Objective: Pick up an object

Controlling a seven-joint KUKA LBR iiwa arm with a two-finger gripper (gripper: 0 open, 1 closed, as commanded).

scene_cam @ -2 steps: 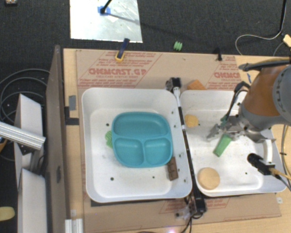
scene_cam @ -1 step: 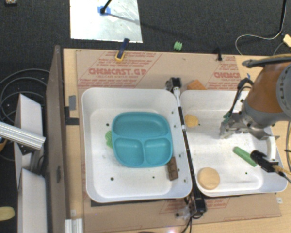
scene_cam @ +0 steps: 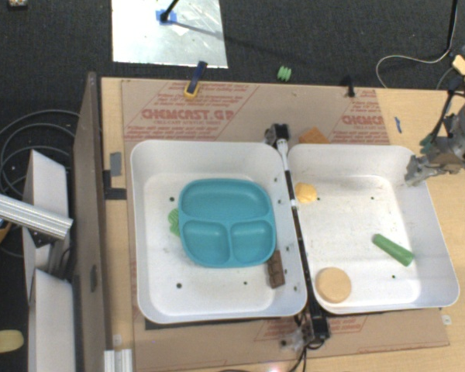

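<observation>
- Where the counter (scene_cam: 240,103) carries its load, two shallow white bins sit side by side: one left bin (scene_cam: 151,208) and one right bin (scene_cam: 426,231).
- Left bin contents, three items: one teal divided plate (scene_cam: 226,222) with three compartments; one brown block (scene_cam: 275,272) touching the plate's lower right corner; one green item (scene_cam: 173,222) mostly hidden under the plate's left edge.
- Right bin contents, three items: one green cylinder (scene_cam: 393,249), lying tilted near the right wall; one tan round disc (scene_cam: 333,284), flat, near the lower left corner; one small yellow piece (scene_cam: 305,194), against the left wall.
- One end effector (scene_cam: 422,167) sits over the right bin's upper right rim, apart from all three items; whether it is open or closed cannot be told.
</observation>
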